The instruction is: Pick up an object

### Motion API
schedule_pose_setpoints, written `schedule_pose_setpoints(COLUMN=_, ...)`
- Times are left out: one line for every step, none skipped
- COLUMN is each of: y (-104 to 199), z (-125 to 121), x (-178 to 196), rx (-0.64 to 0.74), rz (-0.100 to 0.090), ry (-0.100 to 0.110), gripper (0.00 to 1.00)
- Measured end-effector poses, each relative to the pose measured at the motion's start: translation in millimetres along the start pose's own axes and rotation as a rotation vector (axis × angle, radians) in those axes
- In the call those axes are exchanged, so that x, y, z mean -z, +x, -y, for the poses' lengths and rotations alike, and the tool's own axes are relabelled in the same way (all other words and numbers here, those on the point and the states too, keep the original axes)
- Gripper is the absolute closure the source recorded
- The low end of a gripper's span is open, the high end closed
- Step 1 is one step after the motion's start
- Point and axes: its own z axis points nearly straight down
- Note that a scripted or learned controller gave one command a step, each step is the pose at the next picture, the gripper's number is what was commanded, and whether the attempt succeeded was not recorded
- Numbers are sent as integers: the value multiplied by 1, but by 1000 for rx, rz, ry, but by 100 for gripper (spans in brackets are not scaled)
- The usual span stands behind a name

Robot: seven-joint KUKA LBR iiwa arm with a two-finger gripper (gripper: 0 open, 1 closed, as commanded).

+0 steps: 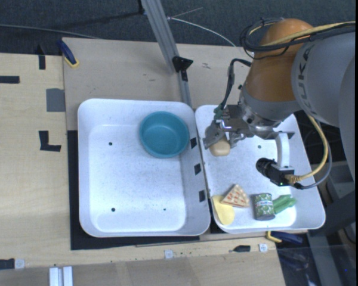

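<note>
From my remote seat I see the grey arm with its orange band [274,46] reaching in from three o'clock over the right shallow white plastic bin [307,210]. Its metal two-finger end effector [222,137] hangs at the bin's ten o'clock corner, right above a small tan rounded object, perhaps a potato or bread roll [220,148]. The metal tips sit against the top of that tan lump, but the view is too coarse there: I cannot tell whether it is clenched on the lump or merely resting over it.

Along the six o'clock edge of the same bin lie a yellow curved piece like a banana [224,213], a triangular orange pizza-slice toy [236,196] just beside it, a dark green cylindrical can [263,207], and a bright green elongated item [284,204] touching the can's three o'clock side.

In the left shallow white bin [101,177], a round teal bowl [164,134] stands upright toward one o'clock. Both bins rest on the pale wooden bench [24,177].
</note>
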Motion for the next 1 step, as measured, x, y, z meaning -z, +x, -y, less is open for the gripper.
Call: schedule_pose_setpoints(y=48, z=-4, x=-13, rx=-1, rz=1, ry=2, gripper=100)
